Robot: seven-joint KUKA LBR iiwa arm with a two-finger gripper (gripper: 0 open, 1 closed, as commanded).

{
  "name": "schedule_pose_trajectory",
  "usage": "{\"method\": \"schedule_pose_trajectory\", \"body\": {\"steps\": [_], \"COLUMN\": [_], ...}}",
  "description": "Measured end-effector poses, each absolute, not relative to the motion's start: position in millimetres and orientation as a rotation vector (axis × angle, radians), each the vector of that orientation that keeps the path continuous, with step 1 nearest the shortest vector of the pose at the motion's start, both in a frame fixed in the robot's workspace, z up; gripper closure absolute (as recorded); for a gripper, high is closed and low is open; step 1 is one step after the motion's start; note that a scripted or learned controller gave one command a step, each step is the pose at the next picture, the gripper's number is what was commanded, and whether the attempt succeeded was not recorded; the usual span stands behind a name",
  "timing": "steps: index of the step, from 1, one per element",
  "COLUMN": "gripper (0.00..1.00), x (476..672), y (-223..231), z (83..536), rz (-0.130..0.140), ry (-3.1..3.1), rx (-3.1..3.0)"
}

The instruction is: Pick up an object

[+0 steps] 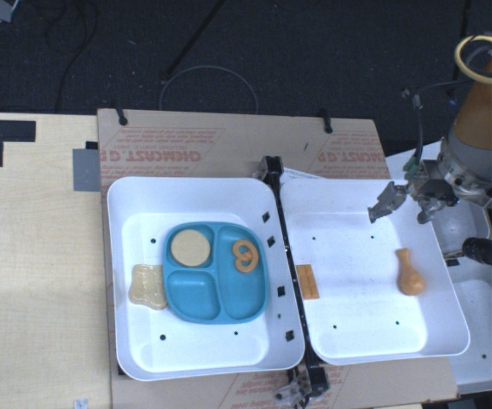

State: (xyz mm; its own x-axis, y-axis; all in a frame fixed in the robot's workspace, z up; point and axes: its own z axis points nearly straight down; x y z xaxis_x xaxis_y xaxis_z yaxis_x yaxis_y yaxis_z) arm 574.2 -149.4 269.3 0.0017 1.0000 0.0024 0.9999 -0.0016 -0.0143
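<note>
Objects to choose from lie in both bins, and the nearest candidate to the arm is the tan drumstick-shaped toy [409,273] by the right edge of the right bin [348,326].

Going by size: the bench [32,254] carries the two white bins side by side. The left bin [135,207] holds a blue divided tray [201,301] in its middle, well apart from the arm. The grey arm [471,156] reaches over the right bin's far right corner. A pale yellow piece [147,286] (spongy-looking, perhaps toy bread) touches the tray's left edge. On the tray sit a round tan disc [189,247] in the far left compartment and a small pretzel-like ring [245,256] in the far right one. A small orange tag [307,281] lies at the right bin's left edge.

The gripper [385,205] hangs over the far part of the right bin with nothing between its fingers; whether they are spread or closed I cannot tell from this slant.

To do the step well, I would judge: travel toward the near right side until centred over the toy's thick rounded end, turn the wrist so the fingers straddle its narrow width, descend with them spread, and keep off the bin wall close beside it.
</note>
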Motion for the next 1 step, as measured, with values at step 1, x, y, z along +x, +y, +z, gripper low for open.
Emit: {"method": "schedule_pose_trajectory", "body": {"steps": [1], "gripper": [0.0], "x": [576.1], "y": [-149.5], "z": [276.0], "rz": [0.003], "ry": [-2.22], "rx": [-2.22]}}
